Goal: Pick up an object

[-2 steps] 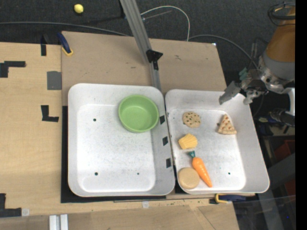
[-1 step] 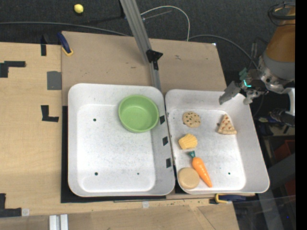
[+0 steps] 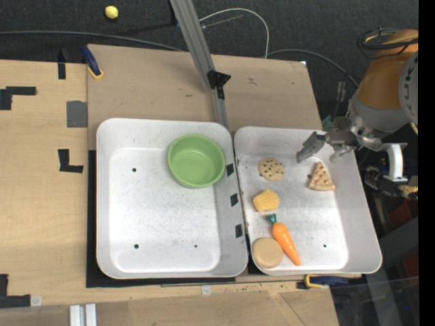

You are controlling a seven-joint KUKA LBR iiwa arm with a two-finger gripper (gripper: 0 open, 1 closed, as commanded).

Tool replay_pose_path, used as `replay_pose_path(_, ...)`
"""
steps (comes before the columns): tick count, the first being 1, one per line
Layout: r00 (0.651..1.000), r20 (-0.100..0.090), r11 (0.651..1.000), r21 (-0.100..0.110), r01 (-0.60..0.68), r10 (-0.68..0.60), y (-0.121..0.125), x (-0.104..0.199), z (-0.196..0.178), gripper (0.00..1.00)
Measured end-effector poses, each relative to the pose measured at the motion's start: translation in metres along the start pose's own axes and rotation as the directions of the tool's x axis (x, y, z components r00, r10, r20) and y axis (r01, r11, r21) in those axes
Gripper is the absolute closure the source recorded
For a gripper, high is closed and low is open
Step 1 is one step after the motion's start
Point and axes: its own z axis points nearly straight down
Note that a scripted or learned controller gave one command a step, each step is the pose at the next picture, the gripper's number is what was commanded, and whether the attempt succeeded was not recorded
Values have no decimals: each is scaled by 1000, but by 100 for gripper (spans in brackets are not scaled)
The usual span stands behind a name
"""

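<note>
The right bin [image 3: 353, 240] holds a chocolate-chip cookie [image 3: 272, 169], a pizza slice [image 3: 320, 177], a yellow corn piece [image 3: 266, 200], an orange carrot [image 3: 286, 242] and a round tan bun [image 3: 267, 252]. My gripper [image 3: 324, 151] hangs over the bin's far right part, just above the pizza slice and to the right of the cookie. Its fingers are spread open and there is nothing between them.
A green bowl [image 3: 196, 160] sits at the far right of the left bin [image 3: 109, 202]. A grey pole [image 3: 197, 39] slants down to the divider between the bins. Cables lie on the dark floor behind the bench, beside a small yellow ball [image 3: 111, 11].
</note>
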Motion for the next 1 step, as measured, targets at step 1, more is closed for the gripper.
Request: replay_pose_path(1,1000,0,1000,1,1,-1,1,8,63,0)
